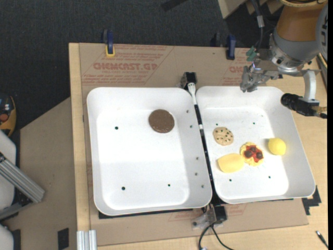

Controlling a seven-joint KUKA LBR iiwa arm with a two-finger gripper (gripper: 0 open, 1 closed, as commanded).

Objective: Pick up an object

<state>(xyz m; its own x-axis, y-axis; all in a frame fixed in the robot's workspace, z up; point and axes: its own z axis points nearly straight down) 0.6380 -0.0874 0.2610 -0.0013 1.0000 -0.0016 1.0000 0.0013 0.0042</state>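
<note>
- Where the two white bins meet at mid-table, divided by a black strip; left bin (104, 155) holding one round brown cookie (162, 121), lying flat toward its far side.
- Grouped in the right bin (291, 181): a chocolate-chip cookie (223, 135), a pale yellow piece (230, 163) near of it, a small tart with red topping (252, 153) touching that piece's right end, and a yellow lemon-like ball (277, 146) just right of the tart.
- Pale yellow piece lying with its long axis roughly left to right; round items showing no clear direction.
- Nothing stacked over these items; open bin floor all around them.
- Hanging above the far rim of the right bin, well apart from every item: gripper (251, 82), touching none of them.
- Cannot tell how far open; nothing seen between its tips.
- Blue clamps (109, 38) on the far edge of the brown board (78, 113).
</note>
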